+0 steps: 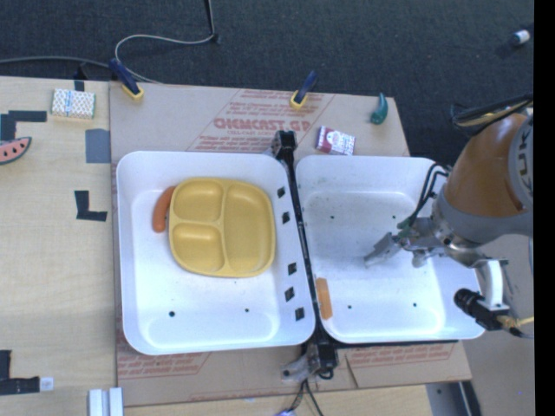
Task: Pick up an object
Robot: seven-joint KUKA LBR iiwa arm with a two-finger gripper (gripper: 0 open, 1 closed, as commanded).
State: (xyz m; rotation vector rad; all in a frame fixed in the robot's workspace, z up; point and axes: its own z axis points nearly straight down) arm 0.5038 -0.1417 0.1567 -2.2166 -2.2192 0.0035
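Left bin (139,319) holds orange sausage-shaped toy (160,210) touching yellow divided tray (222,226); tray looks stiff, light, too broad to pinch except at rim. Right bin (364,180) holds small orange carrot-like piece (323,298) at its left wall, probably light, graspable across its middle. Gripper (379,253) in right bin, holding nothing, jaws cannot tell.

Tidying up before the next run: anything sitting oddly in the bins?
Yes: an orange carrot-like piece is wedged against the right bin's left wall, and an orange sausage-shaped piece is tucked beside the yellow tray.
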